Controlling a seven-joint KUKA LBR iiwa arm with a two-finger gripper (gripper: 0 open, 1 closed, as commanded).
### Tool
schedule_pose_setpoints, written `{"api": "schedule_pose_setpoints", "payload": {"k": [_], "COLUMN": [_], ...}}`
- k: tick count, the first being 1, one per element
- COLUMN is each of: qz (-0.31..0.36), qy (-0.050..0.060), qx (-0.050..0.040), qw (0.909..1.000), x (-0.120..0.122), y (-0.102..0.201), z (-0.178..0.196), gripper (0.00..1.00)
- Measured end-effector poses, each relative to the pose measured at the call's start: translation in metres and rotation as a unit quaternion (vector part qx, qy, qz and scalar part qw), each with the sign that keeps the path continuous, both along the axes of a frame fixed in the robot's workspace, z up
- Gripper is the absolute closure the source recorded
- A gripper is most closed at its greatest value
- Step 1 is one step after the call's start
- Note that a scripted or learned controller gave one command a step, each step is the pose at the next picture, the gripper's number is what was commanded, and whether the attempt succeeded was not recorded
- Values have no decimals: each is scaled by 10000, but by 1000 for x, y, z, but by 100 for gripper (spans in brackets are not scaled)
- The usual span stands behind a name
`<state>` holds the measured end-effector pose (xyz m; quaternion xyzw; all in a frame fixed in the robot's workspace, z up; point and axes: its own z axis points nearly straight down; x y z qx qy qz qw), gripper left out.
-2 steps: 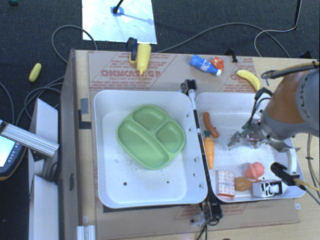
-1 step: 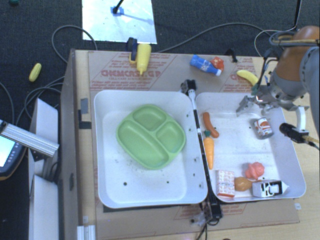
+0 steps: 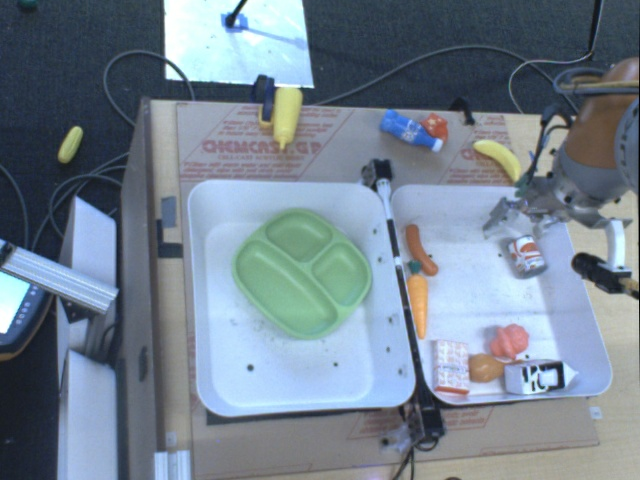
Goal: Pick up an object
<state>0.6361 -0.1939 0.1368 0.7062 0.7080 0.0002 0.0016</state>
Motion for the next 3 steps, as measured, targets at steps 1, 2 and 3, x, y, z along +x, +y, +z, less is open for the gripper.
{"api": "schedule_pose_setpoints", "payload": {"k": [1, 2, 3], "qz": [-4, -1, 5], "qy": [3, 1, -5], "qx": [1, 2, 3], "qw": [10000, 10000, 10000], "x": [-23, -26, -24], "y": [-13, -12, -13], "z": [-2, -12, 4], "gripper": [0, 0, 0]}}
